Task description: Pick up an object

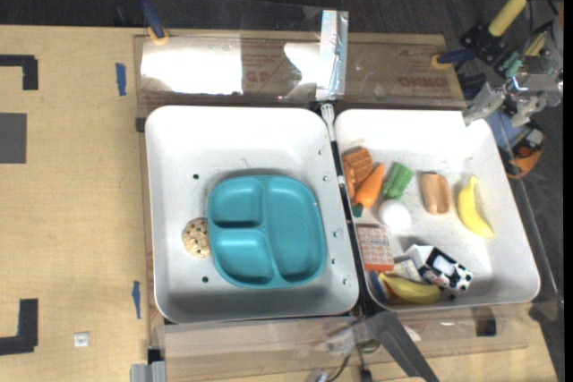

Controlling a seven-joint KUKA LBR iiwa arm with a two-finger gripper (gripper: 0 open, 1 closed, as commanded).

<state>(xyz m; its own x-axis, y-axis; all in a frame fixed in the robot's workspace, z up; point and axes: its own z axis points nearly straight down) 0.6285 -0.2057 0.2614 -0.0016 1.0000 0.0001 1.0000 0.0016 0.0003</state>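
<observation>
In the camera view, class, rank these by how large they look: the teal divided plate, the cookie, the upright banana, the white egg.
Largest to smallest:
1. teal divided plate
2. upright banana
3. cookie and white egg look about alike; no ranking.

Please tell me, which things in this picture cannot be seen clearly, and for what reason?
- Gripper, camera view: at the top right corner, small and tangled with cables, so its state cannot be judged.
- Lower banana: partly covered by the black-and-white toy.
- Printed card: its print is too small to read.
- Cookie: its right side is hidden behind the teal plate.
</observation>
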